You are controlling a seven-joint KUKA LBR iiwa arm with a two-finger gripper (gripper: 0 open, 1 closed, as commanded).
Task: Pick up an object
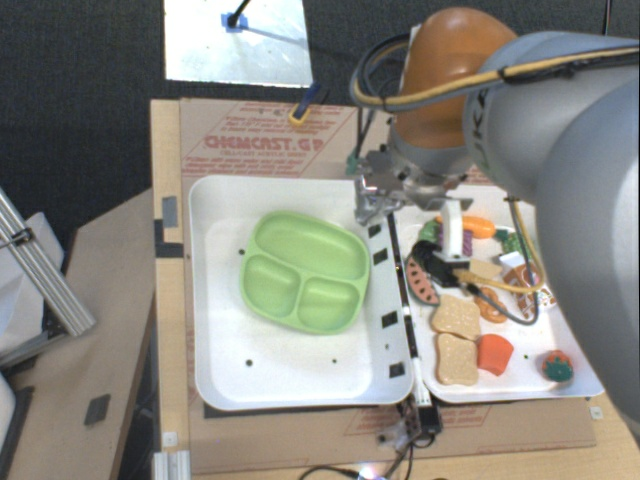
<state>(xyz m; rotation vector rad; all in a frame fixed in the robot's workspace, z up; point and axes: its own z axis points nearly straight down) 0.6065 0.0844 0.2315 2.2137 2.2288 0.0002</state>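
Observation:
My gripper (374,204) hangs over the far end of the divider between the two bins, just past the back right corner of a green divided plate (305,271) that lies in the left bin (215,298). The right bin (520,386) holds several toy foods. Two tan bread slices (457,336) lie near its front left, with a red-orange block (494,353) beside them. An orange carrot (478,227) sits at the back, a brown pretzel (520,286) lies in the middle, and a small green and orange piece (556,367) rests at the front right. The arm hides much of the right bin.
A cardboard sheet (265,140) lies under the bins and reaches past their far edge. A metal plate (238,30) sits behind it. Aluminium framing (40,268) stands at the left. The bulky grey arm (570,158) overhangs the right bin.

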